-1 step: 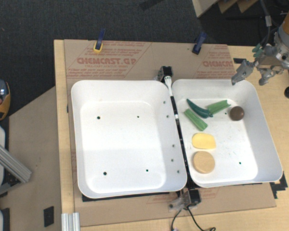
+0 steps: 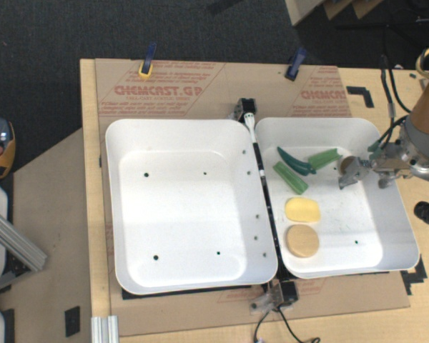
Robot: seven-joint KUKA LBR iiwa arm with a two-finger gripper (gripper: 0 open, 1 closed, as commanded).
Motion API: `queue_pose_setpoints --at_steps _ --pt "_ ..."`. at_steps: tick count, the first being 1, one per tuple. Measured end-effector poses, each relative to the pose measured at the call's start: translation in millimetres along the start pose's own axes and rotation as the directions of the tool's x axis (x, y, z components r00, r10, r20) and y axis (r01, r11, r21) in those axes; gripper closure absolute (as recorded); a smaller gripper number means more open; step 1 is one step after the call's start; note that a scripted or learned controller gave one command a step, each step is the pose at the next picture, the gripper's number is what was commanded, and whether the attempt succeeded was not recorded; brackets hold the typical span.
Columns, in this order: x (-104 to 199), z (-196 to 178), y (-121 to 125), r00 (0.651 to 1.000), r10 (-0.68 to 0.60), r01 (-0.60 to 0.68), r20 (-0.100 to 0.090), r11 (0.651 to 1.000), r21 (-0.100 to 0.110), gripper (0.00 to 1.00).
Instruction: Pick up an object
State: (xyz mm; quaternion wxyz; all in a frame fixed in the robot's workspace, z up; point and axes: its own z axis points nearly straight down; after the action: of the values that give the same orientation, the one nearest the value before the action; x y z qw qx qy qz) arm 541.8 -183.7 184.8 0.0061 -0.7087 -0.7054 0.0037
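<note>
Reaching gripper (image 2: 347,171) above right bin (image 2: 390,252)

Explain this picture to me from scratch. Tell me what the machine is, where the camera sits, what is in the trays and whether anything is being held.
The camera is fixed above a workbench and looks down at a slant. On the bench sit two shallow white trays side by side: the left bin and the right bin. The grey shape entering from the picture's right is a robot arm; the small metal part at its end is the gripper, which it uses to grasp things.

The gripper hangs over the right bin, close to a green piece, a teal curved piece and another green stick. Nearer the camera lie a yellow lump and a tan round disc. I see nothing between the gripper's fingers, so nothing appears to be held yet.
</note>
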Motion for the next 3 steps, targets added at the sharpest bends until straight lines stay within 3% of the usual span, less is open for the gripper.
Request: queue_pose_setpoints --at_steps 1,2,3 --pt "0.2 -16.3 6.0 1.000 -0.004 0.004 0.006 1.000 -0.018 1.00" --pt "47.3 -21.9 -66.5 1.000 -0.005 0.005 -0.001 1.000 -0.007 1.00" --pt "125.3 -24.4 -49.8 1.000 -0.014 0.014 0.001 1.000 -0.015 1.00"
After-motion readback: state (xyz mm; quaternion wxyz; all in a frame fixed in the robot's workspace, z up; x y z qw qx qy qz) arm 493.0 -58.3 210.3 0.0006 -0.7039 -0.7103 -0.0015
